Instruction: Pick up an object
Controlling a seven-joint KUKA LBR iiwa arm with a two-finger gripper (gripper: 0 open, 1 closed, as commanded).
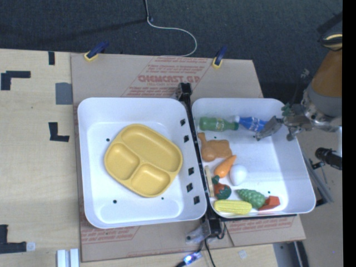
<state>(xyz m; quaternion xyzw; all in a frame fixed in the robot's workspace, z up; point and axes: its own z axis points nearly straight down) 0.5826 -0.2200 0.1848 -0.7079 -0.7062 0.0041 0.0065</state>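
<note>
We see the gripper [280,128] over the right bin's [300,171] far right corner, fingers spread, nothing between them. Blue bottle [251,122] lies just beside it, next to the green bottle [218,124]. Yellow tray [143,159] sits in the left bin [89,149].

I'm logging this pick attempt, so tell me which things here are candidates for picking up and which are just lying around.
Candidates, right bin: green bottle, blue bottle, tan bear, carrot, white egg, corn, green vegetable; gripper nearby.

Lying about: yellow divided tray in left bin, cardboard, clamps.
</note>
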